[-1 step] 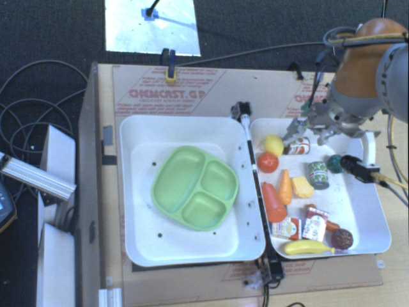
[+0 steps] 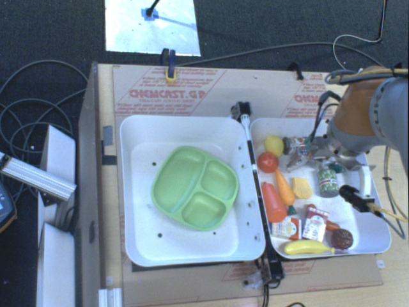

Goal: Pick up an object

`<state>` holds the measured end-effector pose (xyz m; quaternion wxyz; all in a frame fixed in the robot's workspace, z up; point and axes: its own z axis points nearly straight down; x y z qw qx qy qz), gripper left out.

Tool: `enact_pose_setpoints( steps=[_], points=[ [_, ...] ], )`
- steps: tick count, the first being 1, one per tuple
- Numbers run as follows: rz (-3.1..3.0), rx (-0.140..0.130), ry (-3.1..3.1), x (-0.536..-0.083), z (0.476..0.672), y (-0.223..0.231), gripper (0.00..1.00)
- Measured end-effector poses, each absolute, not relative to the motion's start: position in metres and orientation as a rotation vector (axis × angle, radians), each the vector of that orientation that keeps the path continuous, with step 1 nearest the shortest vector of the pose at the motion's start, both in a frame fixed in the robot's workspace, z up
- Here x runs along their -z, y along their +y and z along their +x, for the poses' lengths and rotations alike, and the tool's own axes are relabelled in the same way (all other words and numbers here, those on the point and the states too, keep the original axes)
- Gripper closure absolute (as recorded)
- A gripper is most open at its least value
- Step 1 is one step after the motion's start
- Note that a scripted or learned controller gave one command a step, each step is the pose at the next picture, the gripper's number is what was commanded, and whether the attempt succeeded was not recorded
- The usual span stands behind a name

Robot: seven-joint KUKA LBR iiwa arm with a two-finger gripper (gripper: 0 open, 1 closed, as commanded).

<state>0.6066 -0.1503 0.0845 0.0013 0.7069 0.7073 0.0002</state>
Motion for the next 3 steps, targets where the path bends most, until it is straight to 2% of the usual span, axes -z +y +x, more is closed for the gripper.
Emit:
enact_pose_setpoints(
  steps=[1,2,3],
  points=[
    [2.235,0.031,2.254,-0.118,0.66,-0.161,0.0],
    [2.22,0.001,2.222,-0.084,0.612,-0.183,0.0],
    [2.22,-0.001,2.222,-0.084,0.571,-0.173,0.0]
  ],
)
